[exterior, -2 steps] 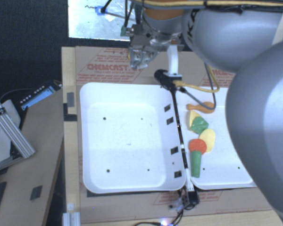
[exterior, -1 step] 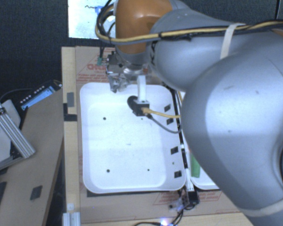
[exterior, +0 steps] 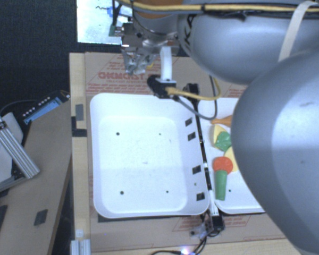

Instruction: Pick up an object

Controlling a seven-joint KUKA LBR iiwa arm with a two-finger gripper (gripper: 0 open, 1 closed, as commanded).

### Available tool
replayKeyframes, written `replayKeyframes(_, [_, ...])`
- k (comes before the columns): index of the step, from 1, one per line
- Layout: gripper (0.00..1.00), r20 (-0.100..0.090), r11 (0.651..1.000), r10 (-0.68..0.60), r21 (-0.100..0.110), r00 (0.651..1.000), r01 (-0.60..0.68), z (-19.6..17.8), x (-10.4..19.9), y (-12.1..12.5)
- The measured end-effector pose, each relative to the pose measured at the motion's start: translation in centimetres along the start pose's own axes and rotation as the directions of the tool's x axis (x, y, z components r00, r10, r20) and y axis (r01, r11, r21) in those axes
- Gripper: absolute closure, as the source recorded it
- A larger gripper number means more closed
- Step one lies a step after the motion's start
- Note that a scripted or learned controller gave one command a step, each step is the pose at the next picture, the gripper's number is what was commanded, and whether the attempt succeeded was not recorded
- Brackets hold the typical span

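A: What took the most room in the view?

B: The grey arm (exterior: 266, 89). It covered the whole right side and hid a large part of the right bin (exterior: 239, 203). After it came the left bin (exterior: 143, 153), which lay fully open to the camera on the tabletop (exterior: 48, 158).

A: And where was the gripper (exterior: 141, 62)?

B: It hung at the top of the view, above the cardboard sheet (exterior: 109, 73), behind the far rim of the left bin and well apart from the objects. The jaws pointed down, but they were small and blurred, so nobody could tell whether they stood apart or together. Nothing was seen between them.

A: Where were the things to pick?

B: In the right bin, near the wall it shares with the left one. There was a green stick-like object (exterior: 221, 185) with a red-orange round object (exterior: 223, 164) touching its upper end, and above them a green and yellow piece (exterior: 222, 140), partly hidden by the arm.

A: So which step was it?

B: It seemed the very beginning, with no object grasped yet. The next move probably called for bringing the gripper over the right bin, above one object, and then going down on it.
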State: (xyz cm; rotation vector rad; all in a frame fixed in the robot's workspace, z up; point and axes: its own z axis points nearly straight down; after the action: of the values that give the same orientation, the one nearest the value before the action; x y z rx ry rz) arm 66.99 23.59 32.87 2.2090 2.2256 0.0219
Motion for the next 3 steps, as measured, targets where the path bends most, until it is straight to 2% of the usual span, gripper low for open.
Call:
replayKeyframes(1, [1.00, 0.000, 1.000, 0.007, -0.007, 1.000, -0.007, -15.2, -2.8, -1.0])
replayKeyframes(2, [1.00, 0.003, 1.000, 0.002, 0.008, 1.000, -0.002, -19.2, -0.5, 0.1])
replayKeyframes(3, [1.00, 0.005, 1.000, 0.001, 0.011, 1.000, -0.001, -20.8, 0.0, 0.1])
